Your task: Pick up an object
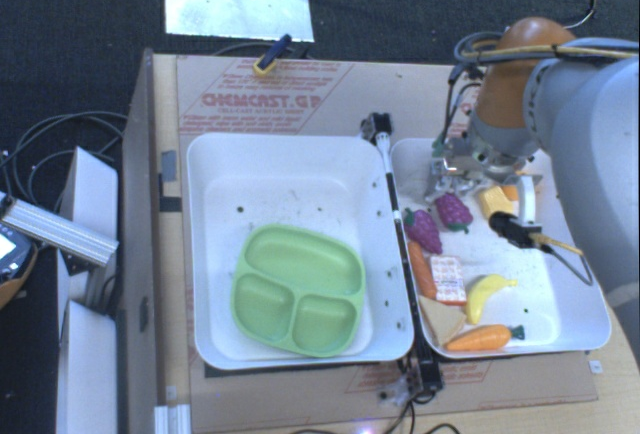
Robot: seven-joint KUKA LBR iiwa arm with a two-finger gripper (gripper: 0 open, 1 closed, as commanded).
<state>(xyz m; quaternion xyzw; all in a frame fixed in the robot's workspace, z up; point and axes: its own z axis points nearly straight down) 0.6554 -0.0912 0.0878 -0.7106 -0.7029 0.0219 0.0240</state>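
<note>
The end effector [447, 184] hangs near the right bin's [590, 327] far edge, beside purple grapes [454, 210]; grip state unclear. Grapes look light, bumpy, best pinched across the middle.

Two white bins [205, 222] [590, 322]; one green tray [298, 290]; two grape bunches [423, 229] [453, 210]; two carrots [484, 337] [419, 267]; one banana [486, 294].

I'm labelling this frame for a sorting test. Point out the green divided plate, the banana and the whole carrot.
green divided plate [297, 290]: camera view, on a ridge between its compartments.
banana [486, 293]: camera view, middle of its curved body.
carrot [479, 338]: camera view, middle of its orange body.
</note>
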